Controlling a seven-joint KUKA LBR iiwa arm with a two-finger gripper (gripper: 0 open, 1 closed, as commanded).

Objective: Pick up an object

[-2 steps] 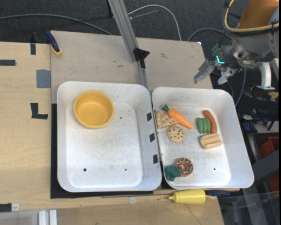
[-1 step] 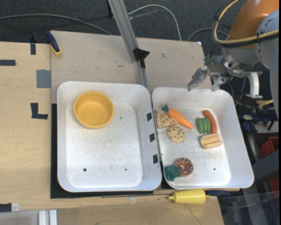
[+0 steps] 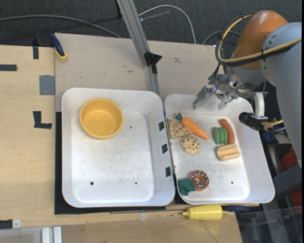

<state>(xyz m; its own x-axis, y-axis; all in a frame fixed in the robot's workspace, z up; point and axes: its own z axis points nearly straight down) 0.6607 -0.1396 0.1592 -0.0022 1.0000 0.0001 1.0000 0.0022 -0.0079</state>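
Note:
My gripper hangs over the far edge of the right bin, fingers spread apart with nothing between them. Below it in that bin lie a toy carrot, a cracker, a chocolate-chip cookie, a green pea pod, a red sausage, a bread roll, a frosted doughnut and a small green piece. The carrot is the nearest item, a short way toward the front and left of the fingers.
The left bin holds a yellow bowl in its far left corner. A metal pole rises behind the seam between the bins. A yellow bottle lies on the bench at the front edge of the right bin.

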